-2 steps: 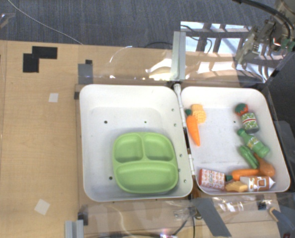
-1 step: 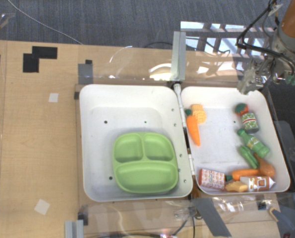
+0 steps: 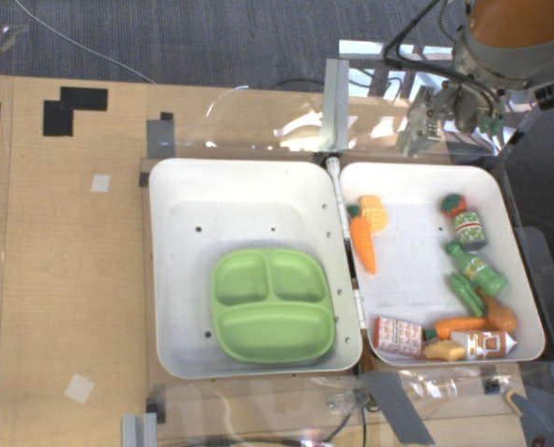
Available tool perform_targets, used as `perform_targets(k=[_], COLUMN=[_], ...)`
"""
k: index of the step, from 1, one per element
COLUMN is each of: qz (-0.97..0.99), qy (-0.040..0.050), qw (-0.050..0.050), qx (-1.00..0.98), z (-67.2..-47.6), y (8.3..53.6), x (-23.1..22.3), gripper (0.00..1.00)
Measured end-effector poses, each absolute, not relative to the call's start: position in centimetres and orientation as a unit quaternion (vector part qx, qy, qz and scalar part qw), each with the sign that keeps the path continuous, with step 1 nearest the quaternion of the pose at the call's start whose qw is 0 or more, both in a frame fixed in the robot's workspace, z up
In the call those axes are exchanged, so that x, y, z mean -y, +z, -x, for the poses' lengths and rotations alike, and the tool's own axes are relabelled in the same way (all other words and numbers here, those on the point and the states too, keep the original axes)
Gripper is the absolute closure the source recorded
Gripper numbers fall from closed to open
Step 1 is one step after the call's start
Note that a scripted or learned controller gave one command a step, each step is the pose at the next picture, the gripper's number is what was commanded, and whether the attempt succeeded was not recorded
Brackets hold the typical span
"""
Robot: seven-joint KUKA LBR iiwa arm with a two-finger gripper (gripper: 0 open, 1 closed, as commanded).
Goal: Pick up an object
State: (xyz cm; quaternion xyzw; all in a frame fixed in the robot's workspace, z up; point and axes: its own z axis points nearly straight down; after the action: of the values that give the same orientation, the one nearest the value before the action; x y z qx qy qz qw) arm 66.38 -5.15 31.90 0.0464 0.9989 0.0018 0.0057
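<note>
The hand [image 3: 444, 110] hangs above the far edge of the right bin [image 3: 416, 250], beyond its rim and touching none of the things inside; whether it is released or clenched I cannot tell. In that bin a carrot [image 3: 362, 240] lies by the left wall, just beside a yellow piece of corn [image 3: 372, 214]. Two small bottles [image 3: 468, 231] and a green pod [image 3: 466, 293] lie along the right side. A carton [image 3: 399, 335] and a second carrot [image 3: 460, 326] lie at the near edge. The left bin [image 3: 183, 203] bears a green divided plate [image 3: 272, 304]. Both bins rest on the worktop [image 3: 62, 296].
</note>
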Motion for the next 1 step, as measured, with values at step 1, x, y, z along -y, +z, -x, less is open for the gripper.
perform_targets(k=[1], qz=[-0.048], qy=[0.0012], qw=[0.012], qx=[-0.999], z=[-66.55], y=[33.36], x=[5.45], gripper=[1.0])
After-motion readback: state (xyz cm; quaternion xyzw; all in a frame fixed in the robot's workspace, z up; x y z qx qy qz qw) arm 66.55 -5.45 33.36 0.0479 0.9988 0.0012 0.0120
